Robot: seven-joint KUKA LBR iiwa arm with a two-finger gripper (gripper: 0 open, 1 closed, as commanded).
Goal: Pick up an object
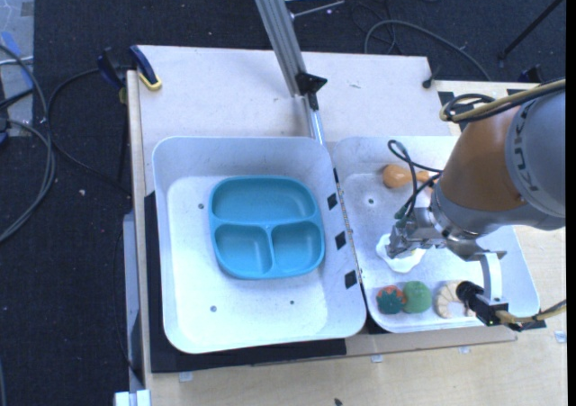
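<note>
Left bin holding blue tray

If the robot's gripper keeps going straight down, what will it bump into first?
Probably the small white object lying right under the gripper in the right bin. Depth is hard to judge from this slanted view, so it may already be touching it.

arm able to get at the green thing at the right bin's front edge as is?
Probably yes. The green object lies uncovered near the right bin's front wall, with the gripper just behind it; neighbours on both sides crowd it.
</note>
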